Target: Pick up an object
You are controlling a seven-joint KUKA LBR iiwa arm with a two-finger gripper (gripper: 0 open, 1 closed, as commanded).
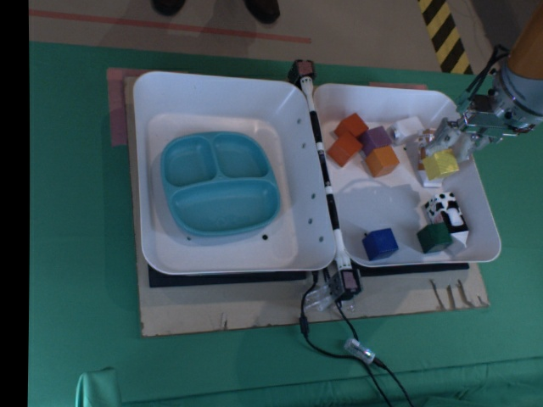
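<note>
While clamped by the end effector (442, 148): 1 glossy yellow cube (440, 165), above smooth white bin (479, 219).

1 fixed camera above bench, slanted downward, mid-distance; both bins (222, 87) framed, arm (526, 66) entering from right.

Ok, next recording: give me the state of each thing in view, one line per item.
Two-finger gripper: low over the right bin, at the yellow cube; grasp unclear.
Yellow cube: by the fingertips, right bin.
Blue sectioned plate: flat in the left white bin.
Two orange cubes, purple cube, amber cube: clustered, touching.
Blue cube: apart, near front wall.
Green cube: beside black-and-white block.
</note>
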